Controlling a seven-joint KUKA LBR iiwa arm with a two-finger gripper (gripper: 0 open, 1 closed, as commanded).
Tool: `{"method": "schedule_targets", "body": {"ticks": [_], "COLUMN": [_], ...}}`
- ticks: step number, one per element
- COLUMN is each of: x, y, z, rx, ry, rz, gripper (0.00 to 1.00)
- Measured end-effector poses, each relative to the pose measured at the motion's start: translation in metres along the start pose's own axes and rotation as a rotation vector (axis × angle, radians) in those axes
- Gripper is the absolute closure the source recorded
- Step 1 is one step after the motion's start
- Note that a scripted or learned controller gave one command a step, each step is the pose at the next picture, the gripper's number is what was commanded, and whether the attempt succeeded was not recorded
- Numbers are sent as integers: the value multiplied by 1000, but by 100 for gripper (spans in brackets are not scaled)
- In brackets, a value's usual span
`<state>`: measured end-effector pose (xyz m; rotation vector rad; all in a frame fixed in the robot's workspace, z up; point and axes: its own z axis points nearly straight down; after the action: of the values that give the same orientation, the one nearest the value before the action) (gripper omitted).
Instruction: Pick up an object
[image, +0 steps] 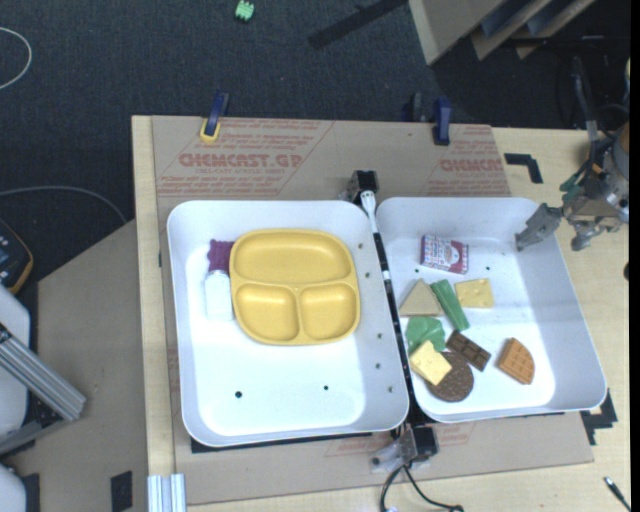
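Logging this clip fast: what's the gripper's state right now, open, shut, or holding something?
Gripper: at the right bin's far right edge, above the rim, nothing between its fingers; open or shut cannot be told.

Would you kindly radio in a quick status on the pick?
End effector over right bin's far right rim, holding nothing. Toy food pile untouched. Yellow tray in left bin.

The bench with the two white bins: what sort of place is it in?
Probably a robot test lab, not a kitchen. The two bins sit on a taped board held by clamps, toy food such as a waffle lies in the right bin, and a gripper hangs at its edge.
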<state>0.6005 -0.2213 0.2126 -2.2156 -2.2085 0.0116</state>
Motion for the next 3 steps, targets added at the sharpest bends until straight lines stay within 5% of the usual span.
{"method": "schedule_targets", "body": {"ticks": [1,3], "x": [0,15], "y": [3,14], "z": [-8,96], "rx": [-14,-8], "ry": [-4,-1], "rz": [-3,-5], "gripper": [0,0]}}
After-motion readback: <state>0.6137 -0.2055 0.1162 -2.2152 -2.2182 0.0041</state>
